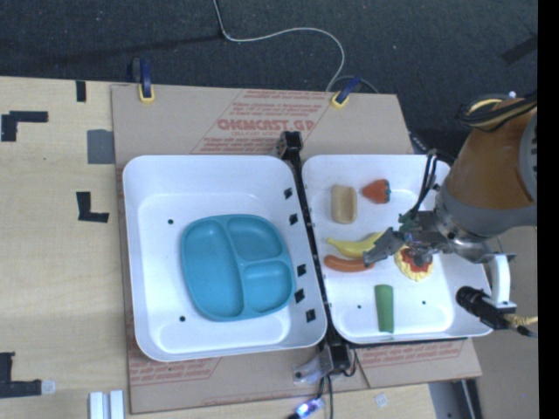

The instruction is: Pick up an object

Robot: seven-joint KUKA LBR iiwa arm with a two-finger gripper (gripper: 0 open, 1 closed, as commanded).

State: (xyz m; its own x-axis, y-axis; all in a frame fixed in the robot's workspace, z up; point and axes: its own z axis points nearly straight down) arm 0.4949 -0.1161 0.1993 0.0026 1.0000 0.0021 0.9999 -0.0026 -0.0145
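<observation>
The grey arm (pixel 489 177) with its orange band reaches in from the right and bends down over the right bin (pixel 349 168). Its gripper (pixel 395 247) hangs low in the middle of that bin, just right of the banana (pixel 354 245); the dark fingers look spread a little, with nothing pinched between them. Just right of the gripper lies a yellow and red toy (pixel 416 267). Near the banana's front edge sits a red hot dog (pixel 346 264), farther back a tan bread roll (pixel 344 204) and a red strawberry (pixel 376 191), and toward the near edge a green piece (pixel 384 308) lies lengthwise. The left bin (pixel 148 234) holds a blue divided plate (pixel 236 264). The cardboard sheet (pixel 262 120) under both bins bears red print; one line seems to read "CHEMCAST GP", the rest too small to read
</observation>
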